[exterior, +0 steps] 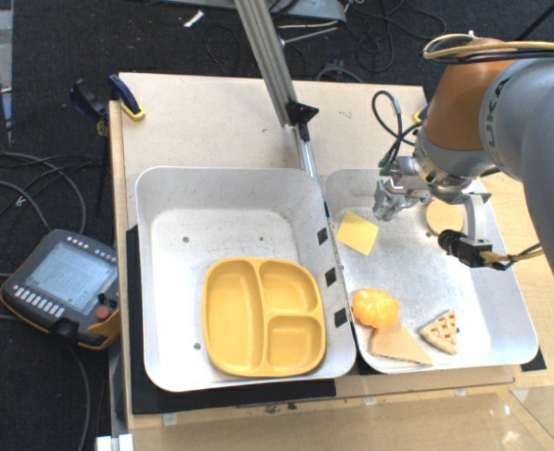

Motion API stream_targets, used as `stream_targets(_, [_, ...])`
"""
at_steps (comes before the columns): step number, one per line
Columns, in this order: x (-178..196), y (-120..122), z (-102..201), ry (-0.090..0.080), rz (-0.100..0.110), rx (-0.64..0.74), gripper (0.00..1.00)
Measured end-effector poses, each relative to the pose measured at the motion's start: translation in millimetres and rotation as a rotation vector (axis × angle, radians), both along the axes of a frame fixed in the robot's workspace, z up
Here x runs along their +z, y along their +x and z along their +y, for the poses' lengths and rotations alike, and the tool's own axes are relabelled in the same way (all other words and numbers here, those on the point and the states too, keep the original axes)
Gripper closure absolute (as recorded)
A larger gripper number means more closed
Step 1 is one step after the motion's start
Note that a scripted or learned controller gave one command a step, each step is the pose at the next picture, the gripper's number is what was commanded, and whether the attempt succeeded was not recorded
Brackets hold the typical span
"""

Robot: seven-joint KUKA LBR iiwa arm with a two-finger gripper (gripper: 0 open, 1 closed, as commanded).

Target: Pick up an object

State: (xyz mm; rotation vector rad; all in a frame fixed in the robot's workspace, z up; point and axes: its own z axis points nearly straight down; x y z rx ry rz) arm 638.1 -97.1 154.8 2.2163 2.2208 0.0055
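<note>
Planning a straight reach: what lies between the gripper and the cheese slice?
Nothing: in the camera view, bare bin floor separates the gripper from the cheese slice.

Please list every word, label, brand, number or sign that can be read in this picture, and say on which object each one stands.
No text can be read in this view.
Pendant: its screen shows lines, too small and blurred to read.
Black tabs on the rim between the bins: no legible marks.
Yellow tray, cheese, pizza toy: no writing.
</note>
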Motion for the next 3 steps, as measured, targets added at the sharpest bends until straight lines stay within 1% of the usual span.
stream_targets(1, [64, -2, -1, -0.001, -0.003, 0.000, 1.00])
stream_targets(2, [108, 4, -4, -0.001, -0.001, 0.001, 1.00])
stream_targets(3, [109, -17, 37, 0.001, 0.007, 0.004, 1.00])
